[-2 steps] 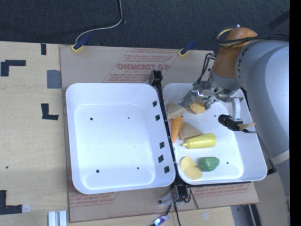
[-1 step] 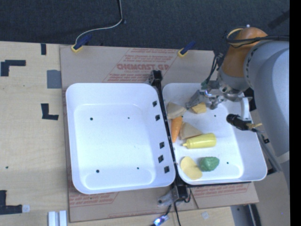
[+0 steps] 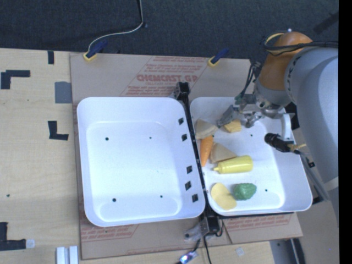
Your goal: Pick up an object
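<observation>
Item: small yellow block (image 3: 233, 126), upper part of the right bin (image 3: 286, 199). We place the gripper (image 3: 237, 118) directly over it, jaws straddling or touching; we cannot tell their spread or whether they grip. Carrot (image 3: 205, 150) lies lower left.

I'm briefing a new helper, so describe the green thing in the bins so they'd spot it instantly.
Look at the right bin, the one with objects in it. Go to its near edge, below the yellow bottle. The green lumpy piece sits there beside a pale yellow round object; it is the only green item.
</observation>
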Available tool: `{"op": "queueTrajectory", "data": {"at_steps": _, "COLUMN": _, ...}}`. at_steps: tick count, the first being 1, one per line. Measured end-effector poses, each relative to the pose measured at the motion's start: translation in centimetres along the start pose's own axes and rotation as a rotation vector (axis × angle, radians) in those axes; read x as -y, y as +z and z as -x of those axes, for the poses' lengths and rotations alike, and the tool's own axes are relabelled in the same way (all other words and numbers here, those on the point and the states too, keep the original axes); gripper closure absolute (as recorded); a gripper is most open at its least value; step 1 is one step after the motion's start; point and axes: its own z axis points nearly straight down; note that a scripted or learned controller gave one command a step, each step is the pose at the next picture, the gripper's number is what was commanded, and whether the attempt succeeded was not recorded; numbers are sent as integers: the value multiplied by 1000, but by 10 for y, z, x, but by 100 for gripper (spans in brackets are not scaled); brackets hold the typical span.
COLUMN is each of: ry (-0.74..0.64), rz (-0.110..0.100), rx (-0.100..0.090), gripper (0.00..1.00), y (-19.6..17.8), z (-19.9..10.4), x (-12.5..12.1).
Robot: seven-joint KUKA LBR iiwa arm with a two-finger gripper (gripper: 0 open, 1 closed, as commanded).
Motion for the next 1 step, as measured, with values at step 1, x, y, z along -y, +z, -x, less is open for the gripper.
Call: {"op": "queueTrajectory", "data": {"at_steps": 1, "ry": 3, "rz": 0, "rx": 0, "gripper": 0, "y": -1, "z": 49, "x": 18}}
